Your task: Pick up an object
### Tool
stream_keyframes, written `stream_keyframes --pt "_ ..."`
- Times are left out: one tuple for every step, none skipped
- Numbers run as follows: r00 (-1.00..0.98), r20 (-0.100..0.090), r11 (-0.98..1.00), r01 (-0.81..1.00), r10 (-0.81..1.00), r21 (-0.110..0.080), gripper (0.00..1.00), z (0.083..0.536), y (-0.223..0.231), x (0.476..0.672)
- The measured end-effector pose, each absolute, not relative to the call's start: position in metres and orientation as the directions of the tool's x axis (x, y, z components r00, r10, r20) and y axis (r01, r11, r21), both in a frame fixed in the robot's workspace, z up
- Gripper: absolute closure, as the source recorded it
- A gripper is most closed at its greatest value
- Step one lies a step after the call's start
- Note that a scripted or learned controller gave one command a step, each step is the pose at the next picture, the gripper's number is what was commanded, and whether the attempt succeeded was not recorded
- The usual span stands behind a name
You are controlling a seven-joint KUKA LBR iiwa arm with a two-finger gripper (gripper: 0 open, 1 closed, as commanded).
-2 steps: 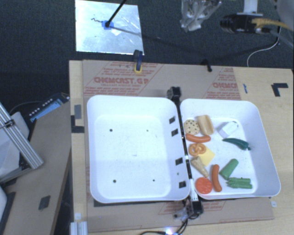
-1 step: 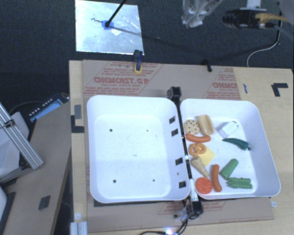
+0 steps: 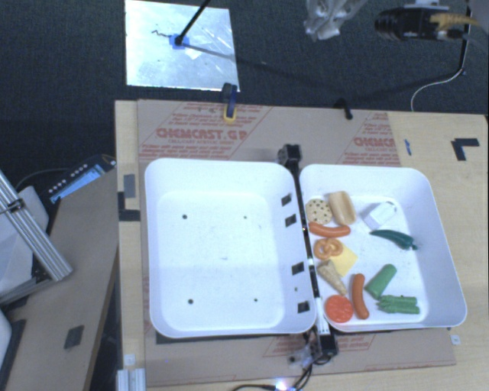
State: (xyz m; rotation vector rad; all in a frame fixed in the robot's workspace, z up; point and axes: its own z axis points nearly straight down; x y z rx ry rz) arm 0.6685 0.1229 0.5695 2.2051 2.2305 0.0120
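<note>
Object: toy foods clustered in right bin [image 3: 439, 252]; green pepper [image 3: 394, 239] lies apart from the rest.
Left bin [image 3: 164, 229]: beside it.
Gripper [image 3: 327, 21]: top edge, blurred; grip state undeterminable.
Approach: descend vertically over pepper, avoiding neighbours.

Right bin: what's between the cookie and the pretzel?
In the camera view, a hot dog sausage lies between the cookie and the pretzel in the right bin.
</note>
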Motion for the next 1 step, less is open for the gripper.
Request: stream_keyframes --pt "0.008 -0.003 -0.008 1.000 1.000 0.000 1.00 0.5273 -0.0428 0.6679"
